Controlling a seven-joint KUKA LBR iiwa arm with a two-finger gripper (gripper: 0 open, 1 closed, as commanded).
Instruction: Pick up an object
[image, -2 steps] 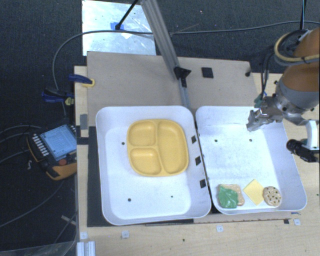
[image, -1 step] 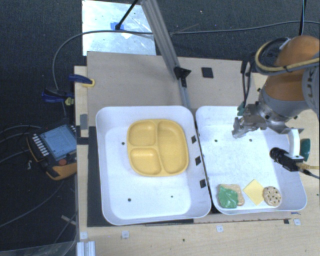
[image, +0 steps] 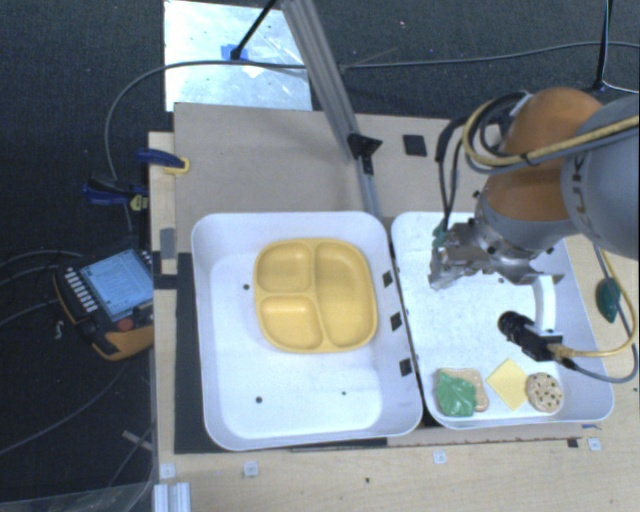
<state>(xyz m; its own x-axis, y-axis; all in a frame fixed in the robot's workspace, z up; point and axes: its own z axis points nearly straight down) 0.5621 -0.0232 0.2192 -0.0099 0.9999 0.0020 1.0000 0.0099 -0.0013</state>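
Toy food lies along the front edge of the right bin (image: 447, 330): a slice of toast with a green topping (image: 459, 392), a yellow cheese slice (image: 508, 384) tilted like a diamond just beside it, and a round speckled cookie (image: 543, 393) touching the cheese's right corner. Behind them, well apart, the gripper (image: 448, 268) hangs over the bin's rear left part; its tip is a grey blur, so whether it is open or closed cannot be told, and nothing shows in it. The grey and orange arm (image: 545, 150) hides the bin's back right corner. A yellow three-compartment plate (image: 315, 295) sits in the left bin (image: 300, 400). Left of the counter (image: 250, 160) lies a handheld controller (image: 115, 285), its bluish screen too small to read.
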